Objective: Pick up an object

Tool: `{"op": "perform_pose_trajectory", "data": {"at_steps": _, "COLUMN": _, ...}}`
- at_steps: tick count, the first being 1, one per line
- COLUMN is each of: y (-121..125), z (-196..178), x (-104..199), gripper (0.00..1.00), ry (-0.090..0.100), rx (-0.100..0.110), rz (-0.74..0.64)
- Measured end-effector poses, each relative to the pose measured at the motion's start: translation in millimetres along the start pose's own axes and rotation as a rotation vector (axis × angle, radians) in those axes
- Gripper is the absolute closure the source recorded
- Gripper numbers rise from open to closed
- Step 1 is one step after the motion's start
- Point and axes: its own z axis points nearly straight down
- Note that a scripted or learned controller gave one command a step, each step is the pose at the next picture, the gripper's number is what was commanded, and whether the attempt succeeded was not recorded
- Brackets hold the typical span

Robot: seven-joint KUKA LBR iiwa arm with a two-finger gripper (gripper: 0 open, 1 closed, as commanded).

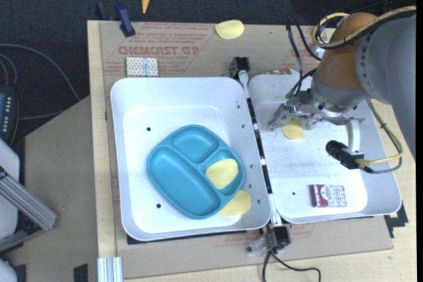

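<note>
arm (390, 56): my upper part runs off the right edge.
yellow piece (293, 131): partly covered by my wrist, its shape unclear.
second yellow piece (234, 203): partly tucked under the blue tray (188, 172).
right bin (370, 205): its far corner is behind my body.
small red box (327, 195): its print is too small to read.

Grey arm bent low from right, pincer (291, 117) pointing down

Tray (182, 178) in left bin (132, 109)
</note>
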Motion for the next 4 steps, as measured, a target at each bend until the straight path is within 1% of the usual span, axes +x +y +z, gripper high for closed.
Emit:
{"op": "perform_pose_trajectory", "data": {"at_steps": 1, "y": 1, "z": -11, "x": 0, "gripper": 1.0, "ry": -0.001, "rx": -0.004, "rz": 0.001}}
{"op": "perform_pose_trajectory", "data": {"at_steps": 2, "y": -22, "z": -9, "x": 0, "gripper": 1.0, "ry": 0.0, "rx": 0.0, "rz": 0.0}}
{"op": "perform_pose_trajectory", "data": {"at_steps": 3, "y": -68, "z": -19, "x": -20, "gripper": 1.0, "ry": 0.0, "rx": -0.001, "rz": 0.0}}
{"op": "perform_pose_trajectory", "data": {"at_steps": 4, "y": -68, "z": -19, "x": -19, "gripper": 0.0, "ry": 0.0, "rx": -0.001, "rz": 0.0}}
